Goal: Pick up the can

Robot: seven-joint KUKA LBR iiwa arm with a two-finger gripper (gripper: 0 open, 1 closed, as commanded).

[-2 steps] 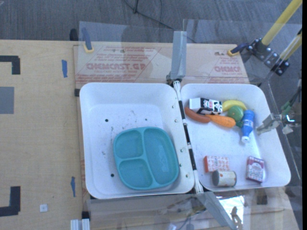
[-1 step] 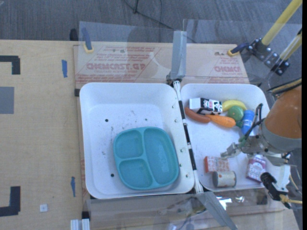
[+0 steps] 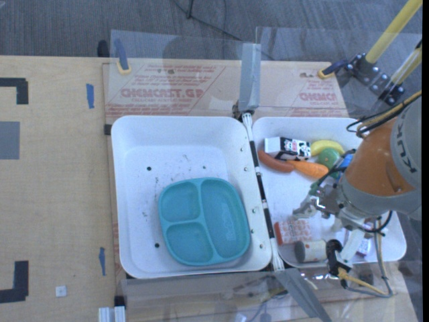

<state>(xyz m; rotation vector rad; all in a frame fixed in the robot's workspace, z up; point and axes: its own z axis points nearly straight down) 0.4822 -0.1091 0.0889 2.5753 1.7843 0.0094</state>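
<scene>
The gripper hangs over the right bin, its tip blurred against the arm's bulk; I cannot tell whether it is wide or narrow. The can lies on its side near the bin's front edge, just below the gripper and beside a red-and-white packet that is hard to make out.

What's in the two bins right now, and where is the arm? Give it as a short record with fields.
left bin: teal divided tray
right bin, far end: white-and-black box, banana, green fruit, carrot
right bin, near end: what looks like the can, red-and-white, lying on its side; pale cylinder beside it
pincer: over the right bin, close by the can
</scene>
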